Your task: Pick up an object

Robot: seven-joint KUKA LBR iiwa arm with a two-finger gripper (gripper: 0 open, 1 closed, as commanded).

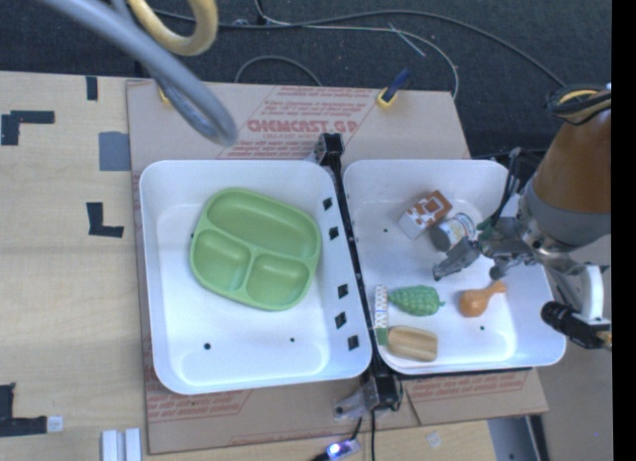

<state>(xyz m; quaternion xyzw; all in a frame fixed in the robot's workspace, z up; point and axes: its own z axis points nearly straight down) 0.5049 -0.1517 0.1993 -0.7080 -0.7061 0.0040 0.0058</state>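
Item: gripper (459, 255), R bin (497, 176) centre; fingers apart, nothing betw. them. Nearest obj.: brown-white block (427, 212), approx. 11 o'clock, just beside. Orange drumstick (481, 299) at 5 o'clock, long axis 2–8. Green toy (414, 300), bread roll (411, 343) towards 7.
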